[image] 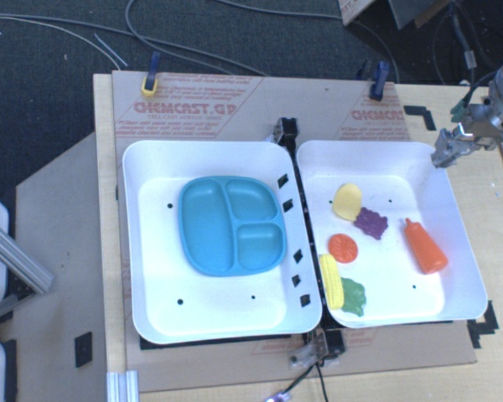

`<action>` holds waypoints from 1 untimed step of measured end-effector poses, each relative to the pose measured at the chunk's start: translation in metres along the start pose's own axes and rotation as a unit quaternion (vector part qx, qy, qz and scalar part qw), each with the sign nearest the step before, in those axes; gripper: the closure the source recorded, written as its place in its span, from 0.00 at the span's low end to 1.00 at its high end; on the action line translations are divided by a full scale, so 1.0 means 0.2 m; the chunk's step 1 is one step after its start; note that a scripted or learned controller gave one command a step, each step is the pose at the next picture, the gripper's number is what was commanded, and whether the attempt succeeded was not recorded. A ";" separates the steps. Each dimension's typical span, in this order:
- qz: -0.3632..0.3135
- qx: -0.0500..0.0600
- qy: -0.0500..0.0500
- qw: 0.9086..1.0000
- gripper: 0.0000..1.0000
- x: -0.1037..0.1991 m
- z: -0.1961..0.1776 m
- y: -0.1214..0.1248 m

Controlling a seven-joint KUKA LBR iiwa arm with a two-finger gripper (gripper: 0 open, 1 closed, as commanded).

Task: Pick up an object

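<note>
Robot body at the right edge of the camera view: pincer point(447, 155) is grey metal with a silvery sheen and short, pale grey fingers. Above it sits a blocky grey wrist housing with lighter and darker patches. Thin dark cables hang near the wrist. Details blurred.

Dark carpet point(50, 74) under wooden bench point(235, 99)

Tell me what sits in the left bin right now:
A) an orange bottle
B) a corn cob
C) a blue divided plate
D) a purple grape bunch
C: the blue divided plate lies alone in the left bin, while the orange bottle, the corn cob and the purple grape bunch lie in the right bin.
</note>
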State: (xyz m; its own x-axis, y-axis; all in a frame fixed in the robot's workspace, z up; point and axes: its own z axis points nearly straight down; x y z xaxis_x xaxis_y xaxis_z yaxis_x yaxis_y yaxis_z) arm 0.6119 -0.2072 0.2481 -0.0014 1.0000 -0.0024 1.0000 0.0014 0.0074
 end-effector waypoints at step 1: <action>-0.002 0.005 0.002 1.000 1.00 0.31 0.04 0.01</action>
State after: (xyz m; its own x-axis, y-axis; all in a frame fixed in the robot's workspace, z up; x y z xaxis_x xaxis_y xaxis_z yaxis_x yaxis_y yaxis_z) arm 0.6148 -0.1460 0.2392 -0.0057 1.0000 0.0025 1.0000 0.0057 -0.0019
